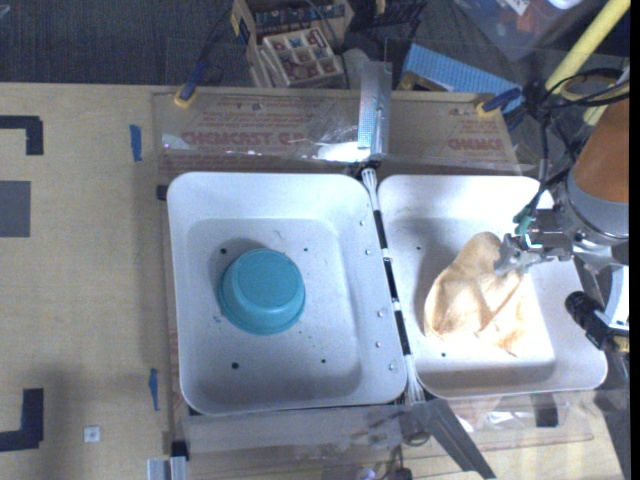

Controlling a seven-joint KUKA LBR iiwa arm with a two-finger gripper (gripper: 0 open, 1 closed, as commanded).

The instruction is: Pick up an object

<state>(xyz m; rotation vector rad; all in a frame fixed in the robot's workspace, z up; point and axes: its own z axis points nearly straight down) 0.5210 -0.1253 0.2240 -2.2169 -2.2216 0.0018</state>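
The wooden bench [80,298] bears two white bins [190,208] side by side.

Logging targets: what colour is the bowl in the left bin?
Teal blue; the bowl shows plainly in the camera view.

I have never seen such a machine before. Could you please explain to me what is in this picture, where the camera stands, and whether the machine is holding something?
One camera looks down at a slant on a wooden bench. Two shallow white plastic bins stand there side by side: the left bin and the right bin. In the left bin lies a round blue plastic bowl, upside down. In the right bin lies a crumpled beige cloth. The machine is a grey robot arm with an orange band, reaching in from the right. Its grasping part, the tool, is at the upper edge of the cloth and seems to touch it. Whether it really holds the cloth, I cannot tell from this picture.
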